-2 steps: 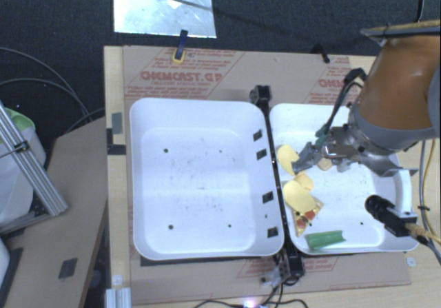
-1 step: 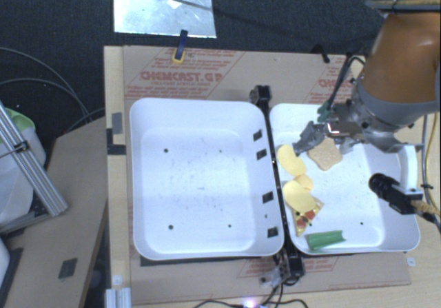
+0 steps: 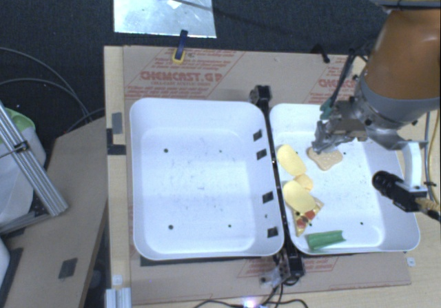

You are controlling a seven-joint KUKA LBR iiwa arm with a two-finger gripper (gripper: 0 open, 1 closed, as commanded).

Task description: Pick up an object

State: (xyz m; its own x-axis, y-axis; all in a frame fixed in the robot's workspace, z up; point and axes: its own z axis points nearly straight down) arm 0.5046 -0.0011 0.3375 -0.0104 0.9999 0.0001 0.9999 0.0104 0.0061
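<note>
Tool over tan piece — right bin.

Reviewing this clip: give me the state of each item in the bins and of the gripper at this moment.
gripper: low over the tan toast piece, grip unclear
tan toast piece: flat, under gripper
yellow pieces: lying along the right bin's left wall
green piece: lying flat near front edge
right bin: holds all items
</note>
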